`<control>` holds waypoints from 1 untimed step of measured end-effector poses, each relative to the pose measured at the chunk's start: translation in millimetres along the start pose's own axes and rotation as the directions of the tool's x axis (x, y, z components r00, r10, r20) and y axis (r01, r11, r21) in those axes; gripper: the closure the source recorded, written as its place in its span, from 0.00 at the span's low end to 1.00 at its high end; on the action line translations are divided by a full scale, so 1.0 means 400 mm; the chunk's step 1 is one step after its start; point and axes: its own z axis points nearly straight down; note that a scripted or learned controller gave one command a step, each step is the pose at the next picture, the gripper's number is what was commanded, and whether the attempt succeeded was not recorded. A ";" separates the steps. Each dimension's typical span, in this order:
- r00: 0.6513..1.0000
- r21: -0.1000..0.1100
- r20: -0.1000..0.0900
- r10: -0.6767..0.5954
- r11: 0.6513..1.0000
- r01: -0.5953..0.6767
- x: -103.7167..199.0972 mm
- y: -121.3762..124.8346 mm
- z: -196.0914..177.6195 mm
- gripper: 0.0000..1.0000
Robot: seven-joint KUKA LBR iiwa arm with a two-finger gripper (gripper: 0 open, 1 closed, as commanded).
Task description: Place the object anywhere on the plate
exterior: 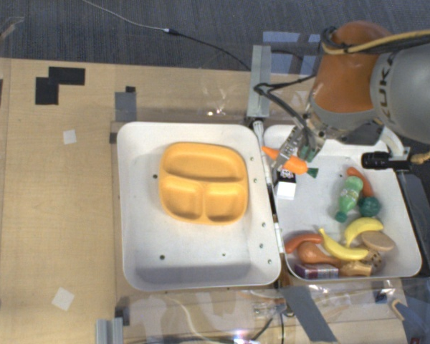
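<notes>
Hidden: toy pile [344, 253] at near end of right bin [408, 264] overlapping, pieces hard to separate; arm [387, 77] cut off at right edge. Jaws [295, 155] blurred, state cannot tell; carrot [290, 163] right at them, over left rim of right bin, grasp unconfirmed. Count: two white bins; one yellow plate [203, 181], three compartments, centred in left bin [140, 264]; one carrot; one green bottle [348, 198]; one banana [355, 235]. Arm reaches in from right, wrist angled down-left, on tabletop [50, 213].

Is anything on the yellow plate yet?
No. The plate sits bare in the left bin; the carrot is by the gripper over the right bin.
</notes>
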 end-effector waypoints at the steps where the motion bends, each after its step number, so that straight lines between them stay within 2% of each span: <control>1: 1.000 0.000 -0.003 0.025 1.000 -0.025 0.158 0.211 0.002 1.00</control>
